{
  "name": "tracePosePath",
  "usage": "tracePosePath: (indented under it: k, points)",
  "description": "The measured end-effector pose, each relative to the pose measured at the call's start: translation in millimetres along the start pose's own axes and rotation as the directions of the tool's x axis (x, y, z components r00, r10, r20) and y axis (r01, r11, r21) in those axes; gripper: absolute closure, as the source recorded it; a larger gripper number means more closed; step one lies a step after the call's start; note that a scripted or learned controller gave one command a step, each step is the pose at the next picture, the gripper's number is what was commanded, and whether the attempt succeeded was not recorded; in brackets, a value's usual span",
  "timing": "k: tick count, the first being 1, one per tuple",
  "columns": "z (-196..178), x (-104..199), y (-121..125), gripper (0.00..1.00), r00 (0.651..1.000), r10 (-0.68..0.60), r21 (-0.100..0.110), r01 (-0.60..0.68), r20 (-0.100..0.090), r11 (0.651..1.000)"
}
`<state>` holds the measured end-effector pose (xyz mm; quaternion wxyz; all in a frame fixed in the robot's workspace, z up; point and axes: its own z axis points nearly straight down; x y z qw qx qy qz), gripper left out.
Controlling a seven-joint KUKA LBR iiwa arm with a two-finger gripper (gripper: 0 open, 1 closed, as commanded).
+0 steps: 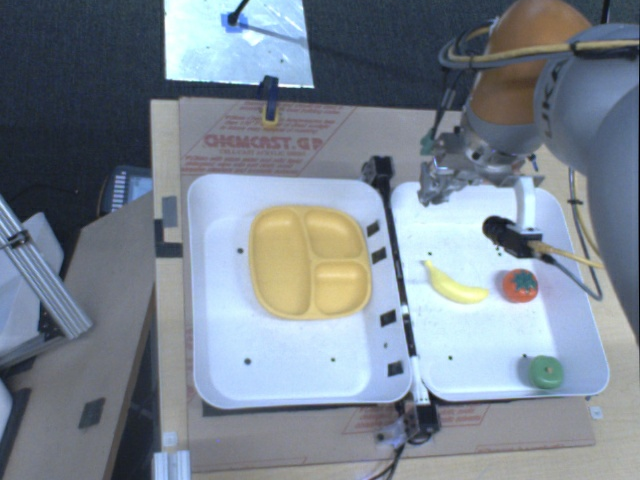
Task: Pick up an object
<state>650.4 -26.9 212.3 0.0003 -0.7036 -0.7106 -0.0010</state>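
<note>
While the tool hovers at the far edge of the right bin, finger state unreadable, approach step underway; banana lies nearer mid-bin. Next: travel over it, descend.

Dark carpeted floor, tan bench, shiny sheet, perhaps foil, aluminium rail at left

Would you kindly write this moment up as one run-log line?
gripper: above right bin's far-left corner, holding nothing visible | banana, tomato, green object: lying in right bin | yellow tray: left bin
</note>
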Motion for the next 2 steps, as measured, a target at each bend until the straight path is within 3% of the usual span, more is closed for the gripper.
tracePosePath:
  k: [2]
  points:
    - [3,101,3,1.00,1.000,0.000,-0.002,0.000,0.000,1.000]
